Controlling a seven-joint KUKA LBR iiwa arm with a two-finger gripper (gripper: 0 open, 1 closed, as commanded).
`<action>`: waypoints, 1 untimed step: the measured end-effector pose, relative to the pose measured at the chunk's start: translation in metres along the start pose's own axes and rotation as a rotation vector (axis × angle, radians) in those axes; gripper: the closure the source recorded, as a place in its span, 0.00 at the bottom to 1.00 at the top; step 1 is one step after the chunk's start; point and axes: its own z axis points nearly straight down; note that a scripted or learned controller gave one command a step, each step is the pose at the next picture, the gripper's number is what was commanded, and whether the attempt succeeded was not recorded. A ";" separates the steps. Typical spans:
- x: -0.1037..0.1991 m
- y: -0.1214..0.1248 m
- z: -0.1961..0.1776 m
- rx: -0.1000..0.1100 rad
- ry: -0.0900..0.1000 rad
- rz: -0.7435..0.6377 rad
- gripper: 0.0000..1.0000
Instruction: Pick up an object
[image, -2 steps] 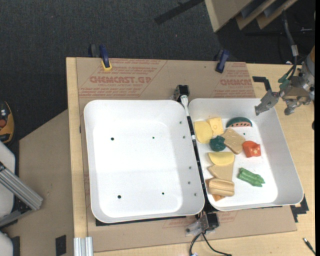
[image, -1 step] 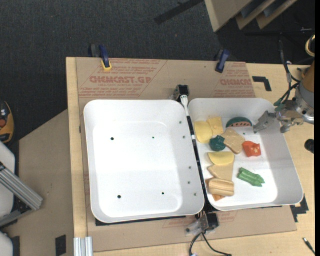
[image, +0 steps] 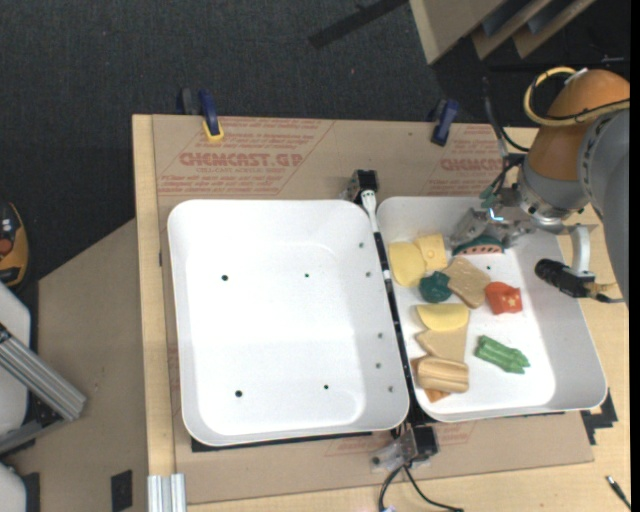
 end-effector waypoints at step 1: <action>-0.003 -0.002 -0.016 -0.001 -0.002 0.004 1.00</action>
